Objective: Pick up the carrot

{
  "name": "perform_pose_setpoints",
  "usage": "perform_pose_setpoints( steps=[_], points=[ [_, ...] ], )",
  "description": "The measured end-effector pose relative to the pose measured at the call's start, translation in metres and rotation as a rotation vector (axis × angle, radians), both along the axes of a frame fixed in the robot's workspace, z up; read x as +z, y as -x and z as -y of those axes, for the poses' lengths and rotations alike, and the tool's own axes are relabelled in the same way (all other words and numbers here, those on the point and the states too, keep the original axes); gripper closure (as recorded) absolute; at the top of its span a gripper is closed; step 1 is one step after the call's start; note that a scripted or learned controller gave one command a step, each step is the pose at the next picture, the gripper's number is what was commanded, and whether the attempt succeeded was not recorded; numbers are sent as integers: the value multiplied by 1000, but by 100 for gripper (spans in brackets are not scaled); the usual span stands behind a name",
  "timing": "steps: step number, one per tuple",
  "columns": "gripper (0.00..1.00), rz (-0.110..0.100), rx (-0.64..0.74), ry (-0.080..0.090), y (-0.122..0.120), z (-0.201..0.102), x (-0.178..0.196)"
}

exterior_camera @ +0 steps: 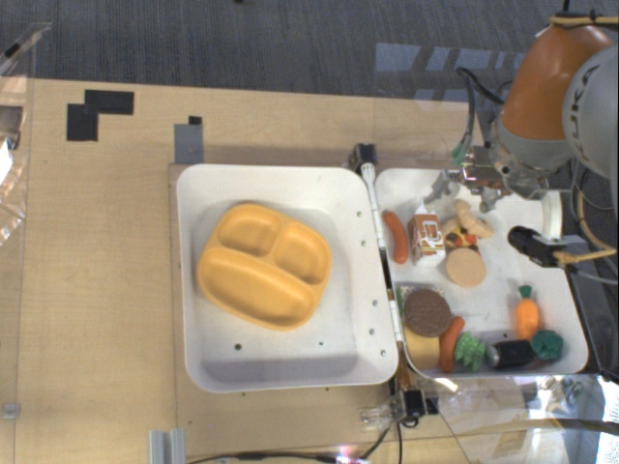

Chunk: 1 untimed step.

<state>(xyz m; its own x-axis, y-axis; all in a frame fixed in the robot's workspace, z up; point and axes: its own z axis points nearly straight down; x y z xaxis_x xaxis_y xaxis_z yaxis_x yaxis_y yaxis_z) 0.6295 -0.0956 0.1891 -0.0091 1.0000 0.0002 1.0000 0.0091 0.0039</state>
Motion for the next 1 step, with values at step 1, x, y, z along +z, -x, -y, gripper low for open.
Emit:
perform_pose_setpoints(
  steps=[1],
  points=[
    [0, 1, 334, 5, 90, 41, 2]
  ],
)
